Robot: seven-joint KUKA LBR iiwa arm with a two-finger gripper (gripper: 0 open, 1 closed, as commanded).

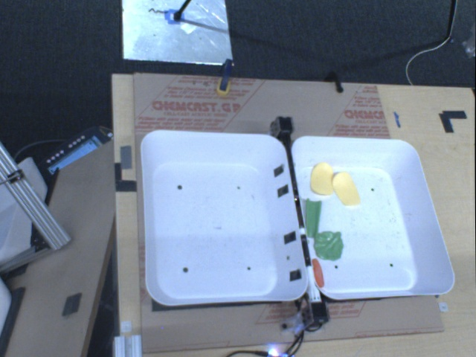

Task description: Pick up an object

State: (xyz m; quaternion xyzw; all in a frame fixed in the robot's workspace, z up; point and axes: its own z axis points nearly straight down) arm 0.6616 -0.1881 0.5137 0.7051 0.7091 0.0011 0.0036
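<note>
A black clip with a few wires (312, 317) sits at the near edge of the desk (461, 125), right where the two white bins meet. Just beyond it, in the near-left corner of the right bin (424, 222), lies a small orange-red piece (318, 273), tight against the bin's left wall.

Further along that same wall lies a crumpled green thing (328, 245), and touching its far side is a darker green strip (313, 216) that runs lengthwise beside the wall. Beyond the strip, towards the far-left corner of the right bin, two yellow pieces lie side by side – a rounder one (322, 178) nearer the wall and a longer one (346, 188) just to its right, their edges touching or nearly so. All the things to be picked thus lie in the left half of the right bin.

The left bin (216, 214) shows its white floor with a few small dark dots. Four black tabs (282, 192) are spaced along the seam between the bins, and a black fitting (282, 126) stands at the seam's far end.

Under both bins lies a brown sheet printed with red letters (195, 104). A small yellow-and-blue clamp (224, 80) grips the desk's far edge – behind it a shiny square sheet (175, 21) lies on the dark floor.

How the pincer stands cannot be told.
</note>
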